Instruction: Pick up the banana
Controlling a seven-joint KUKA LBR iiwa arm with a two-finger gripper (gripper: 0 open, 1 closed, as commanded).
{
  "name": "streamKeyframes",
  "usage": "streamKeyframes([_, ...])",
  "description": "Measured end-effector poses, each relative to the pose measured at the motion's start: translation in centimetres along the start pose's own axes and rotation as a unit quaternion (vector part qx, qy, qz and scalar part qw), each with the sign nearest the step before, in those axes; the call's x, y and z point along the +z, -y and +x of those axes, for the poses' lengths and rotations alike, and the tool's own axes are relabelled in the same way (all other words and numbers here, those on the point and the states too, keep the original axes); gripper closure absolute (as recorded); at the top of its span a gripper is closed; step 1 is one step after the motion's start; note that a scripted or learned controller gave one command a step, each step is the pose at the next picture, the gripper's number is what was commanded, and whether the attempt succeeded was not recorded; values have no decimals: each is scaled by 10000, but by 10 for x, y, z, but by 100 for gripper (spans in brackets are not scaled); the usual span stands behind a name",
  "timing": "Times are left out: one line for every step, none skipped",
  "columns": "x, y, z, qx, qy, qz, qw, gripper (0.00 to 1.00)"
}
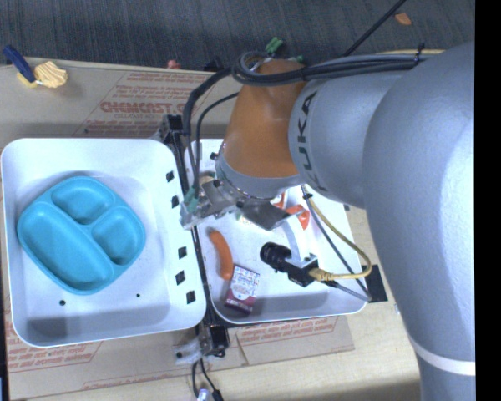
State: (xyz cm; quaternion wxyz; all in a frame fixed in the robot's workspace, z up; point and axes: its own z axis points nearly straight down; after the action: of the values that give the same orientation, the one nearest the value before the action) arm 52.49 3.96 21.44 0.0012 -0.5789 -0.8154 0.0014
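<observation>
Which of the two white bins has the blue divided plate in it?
The left bin, the one farther from the arm. The blue divided plate lies in it; the right bin holds an orange carrot-like piece and a small packet instead.

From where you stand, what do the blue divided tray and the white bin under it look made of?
The blue three-compartment tray looks like moulded plastic: uniform colour, rounded edges, a soft sheen. The shallow white left bin also seems plastic, smooth with a dull gloss and rounded corners, though painted metal can't be ruled out.

Grey arm [376,115] reaching in from the right, orange-banded wrist [263,124] angled steeply downward
</observation>
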Motion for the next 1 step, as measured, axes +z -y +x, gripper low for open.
streamKeyframes([12, -27, -56, 82, -1, -5, 10000, 100])
